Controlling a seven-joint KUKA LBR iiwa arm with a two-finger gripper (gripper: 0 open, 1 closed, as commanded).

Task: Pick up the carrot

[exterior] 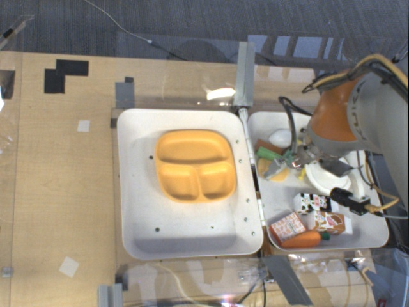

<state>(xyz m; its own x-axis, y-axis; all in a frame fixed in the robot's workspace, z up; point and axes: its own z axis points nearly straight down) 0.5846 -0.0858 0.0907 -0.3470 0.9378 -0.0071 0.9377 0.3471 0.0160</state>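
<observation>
**Item 1: carrot, not yet picked**

Carrot (301, 239) lies at the right bin's (370, 238) near edge, beside a small carton (288, 225). My gripper (285, 165) hovers farther back; jaws' width: cannot tell. Step: approach. Next, judged: travel toward carrot, descend.

No legible text on any object

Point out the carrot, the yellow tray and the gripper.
carrot (301, 239): camera view, middle of its orange body, at the right bin's front edge.
yellow tray (194, 165): camera view, central divider, in the left bin.
gripper (285, 165): camera view, at its tips, over the right bin.
</observation>
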